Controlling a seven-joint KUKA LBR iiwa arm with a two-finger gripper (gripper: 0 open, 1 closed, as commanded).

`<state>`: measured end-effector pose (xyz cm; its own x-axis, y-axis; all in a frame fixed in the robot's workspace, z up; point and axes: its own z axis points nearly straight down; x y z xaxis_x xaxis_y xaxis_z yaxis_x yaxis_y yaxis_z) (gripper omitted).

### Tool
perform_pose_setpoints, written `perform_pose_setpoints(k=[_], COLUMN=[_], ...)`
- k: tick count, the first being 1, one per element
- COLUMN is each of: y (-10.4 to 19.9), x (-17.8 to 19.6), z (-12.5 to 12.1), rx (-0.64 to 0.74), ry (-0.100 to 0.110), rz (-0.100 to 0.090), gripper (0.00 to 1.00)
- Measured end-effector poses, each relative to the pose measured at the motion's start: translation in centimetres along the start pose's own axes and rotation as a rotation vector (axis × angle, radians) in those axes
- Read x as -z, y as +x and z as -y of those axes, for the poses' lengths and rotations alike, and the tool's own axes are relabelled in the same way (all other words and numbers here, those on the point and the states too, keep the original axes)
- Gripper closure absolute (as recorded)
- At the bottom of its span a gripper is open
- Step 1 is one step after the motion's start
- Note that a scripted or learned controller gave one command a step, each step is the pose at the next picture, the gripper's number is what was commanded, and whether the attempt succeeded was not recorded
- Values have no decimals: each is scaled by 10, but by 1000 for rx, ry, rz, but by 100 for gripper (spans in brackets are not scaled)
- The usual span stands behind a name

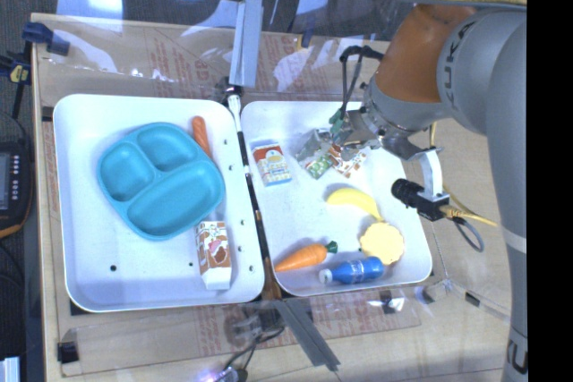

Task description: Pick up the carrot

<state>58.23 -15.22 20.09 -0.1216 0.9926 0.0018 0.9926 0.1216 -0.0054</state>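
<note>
Bins [161, 291] come first for us: two shallow white trays of smooth plastic, side by side on the bench. In the left bin we see a blue divided plate [161, 177], a small carton [214, 253] and a thin orange stick-like piece [200, 135] at the plate's upper edge. The arm [448, 58], grey with an orange band, reaches into the upper part of the right bin. Its gripper [345, 134] hangs over some crumpled packets [327, 155], and we cannot tell how the jaws stand.

The carrot [303, 258] lies near the front edge of the right bin, well apart from the gripper, toward the viewer and a little to the left in the view. Its long axis runs almost left to right, with the pointed end left and the green top right. It looks smooth, tapered, hard plastic. A blue bottle [354, 271] lies just beside its top, so we judge the thick end crowded. Near are a yellow banana [354, 200] and a yellow ridged round piece [382, 240].
</note>
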Motion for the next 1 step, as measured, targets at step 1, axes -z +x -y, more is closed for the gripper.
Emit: perform_pose_setpoints(k=[1], y=[-55], x=[-14], z=[29], rx=[-139], ry=[1], rz=[-1], gripper=[0])
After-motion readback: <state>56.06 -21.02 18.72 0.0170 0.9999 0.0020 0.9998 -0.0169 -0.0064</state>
